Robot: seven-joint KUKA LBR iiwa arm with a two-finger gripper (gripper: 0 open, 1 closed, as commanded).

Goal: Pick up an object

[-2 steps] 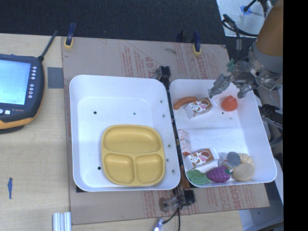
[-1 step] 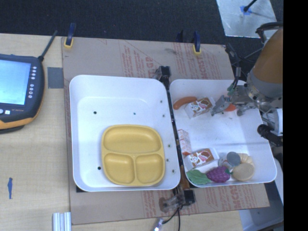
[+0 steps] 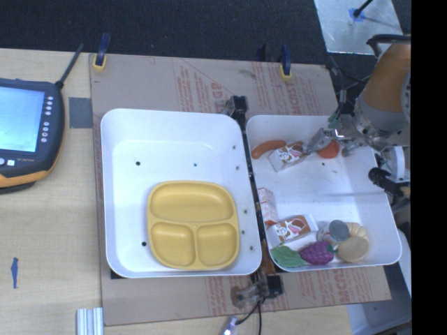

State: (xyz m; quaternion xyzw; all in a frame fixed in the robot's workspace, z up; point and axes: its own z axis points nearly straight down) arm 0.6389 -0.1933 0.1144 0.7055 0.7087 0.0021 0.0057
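My gripper [image 3: 327, 142] is low over the back of the right bin [image 3: 363, 190], reaching in from the right. A small red round item [image 3: 330, 151] lies directly under it, partly covered by it. Just to its left lie a white and red carton [image 3: 288, 156] and an orange sausage [image 3: 267, 147]. Whether the gripper touches or holds the red item cannot be seen. Along the bin's front lie another carton [image 3: 293, 229], a green leaf [image 3: 286, 257], purple grapes [image 3: 318, 252], a grey can [image 3: 339, 229] and a tan bread roll [image 3: 353, 247].
The left bin [image 3: 140, 152] holds a yellow divided plate [image 3: 193, 224]. A pale wrapper [image 3: 267, 202] rests against the right bin's left wall. A control pendant with a screen [image 3: 24, 131] lies on the bench at far left.
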